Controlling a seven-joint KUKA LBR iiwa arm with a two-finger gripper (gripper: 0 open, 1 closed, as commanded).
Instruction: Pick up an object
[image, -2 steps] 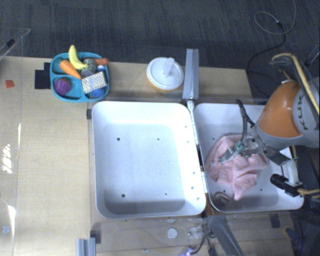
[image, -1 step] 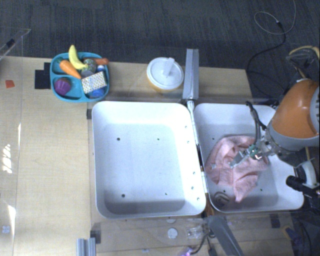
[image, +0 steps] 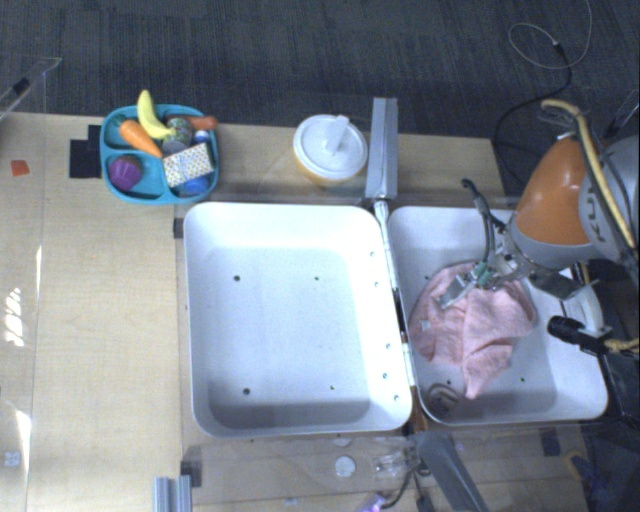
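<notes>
My arm (image: 585, 195) comes in from the right side, grey with the orange band above the wrist, and it reaches down into the right bin (image: 570, 395). My gripper (image: 470, 285) is low over the pink cloth (image: 475, 325), at the upper left part of the cloth, and it seems to touch the fabric there. If my hand is released or clenched, I cannot tell, because it is small and partly covered by the wrist and by some cables, and I cannot tell if any cloth is between it.

The pink cloth lies crumpled in the right bin, in the middle and toward the left wall of this bin. One part of it hangs down toward the front wall. A small dark thing (image: 443, 400) lies on the bin floor near the front left corner, just beside the lower edge of the cloth; what it is I cannot tell.

The left bin (image: 200, 300) stands touching the right bin, side by side with it. Behind the left bin, on the wooden bench (image: 90, 330), there is a blue tray (image: 112, 189) with toy food, among it a yellow banana (image: 150, 115) and an orange carrot (image: 138, 137). Also behind the bins, near the place where they meet, stands a white round container (image: 330, 148) with a lid
</notes>
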